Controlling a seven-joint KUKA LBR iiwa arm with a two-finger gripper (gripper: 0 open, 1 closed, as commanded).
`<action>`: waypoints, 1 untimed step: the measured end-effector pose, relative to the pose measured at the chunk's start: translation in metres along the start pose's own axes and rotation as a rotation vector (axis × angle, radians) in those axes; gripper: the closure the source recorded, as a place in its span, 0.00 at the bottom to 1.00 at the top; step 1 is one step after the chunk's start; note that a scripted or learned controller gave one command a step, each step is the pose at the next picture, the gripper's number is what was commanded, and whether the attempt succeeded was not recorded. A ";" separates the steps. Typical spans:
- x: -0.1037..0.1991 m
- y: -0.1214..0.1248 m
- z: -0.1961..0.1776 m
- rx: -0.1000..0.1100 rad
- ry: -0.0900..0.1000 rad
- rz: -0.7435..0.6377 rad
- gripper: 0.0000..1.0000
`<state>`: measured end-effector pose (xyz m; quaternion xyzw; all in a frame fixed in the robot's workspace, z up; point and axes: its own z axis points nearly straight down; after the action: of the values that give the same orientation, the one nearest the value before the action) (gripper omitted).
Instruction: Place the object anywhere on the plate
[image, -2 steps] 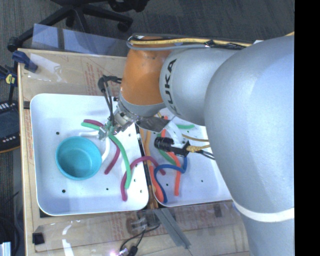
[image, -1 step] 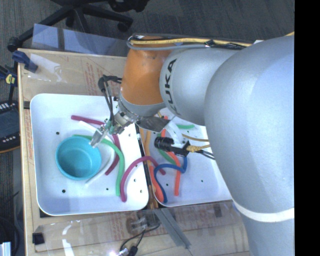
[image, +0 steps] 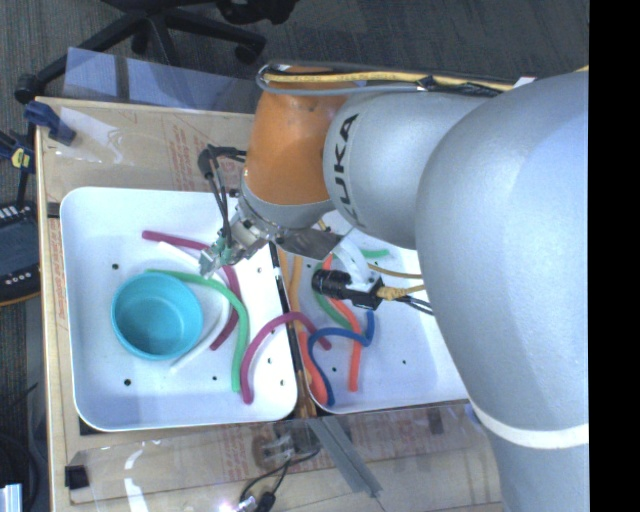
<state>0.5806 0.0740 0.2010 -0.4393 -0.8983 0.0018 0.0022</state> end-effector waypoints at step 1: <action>-0.037 0.023 -0.094 -0.007 -0.003 -0.073 1.00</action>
<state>0.6221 0.0598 0.2950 -0.4060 -0.9139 -0.0006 -0.0006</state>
